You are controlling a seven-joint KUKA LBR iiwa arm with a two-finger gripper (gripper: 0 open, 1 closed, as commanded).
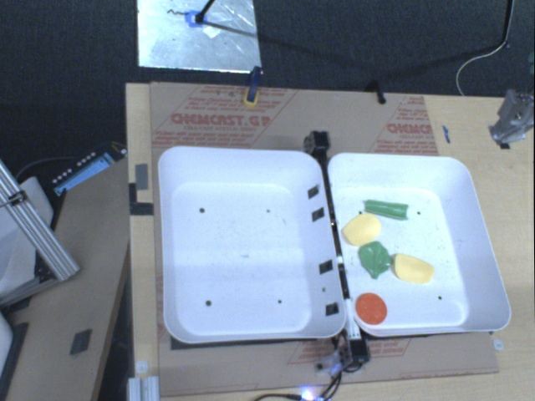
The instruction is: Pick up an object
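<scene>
My pincer sits at the table's far right edge, outside the bins; its state I cannot tell. The right bin contains five items, among them a green pepper and red disc.

Right bin holds five items, clustered left of centre. Green elongated piece lies flat, uppermost. Yellow lump just below it. Green crumpled piece touches second yellow lump. Orange disc near front-left corner.
</scene>
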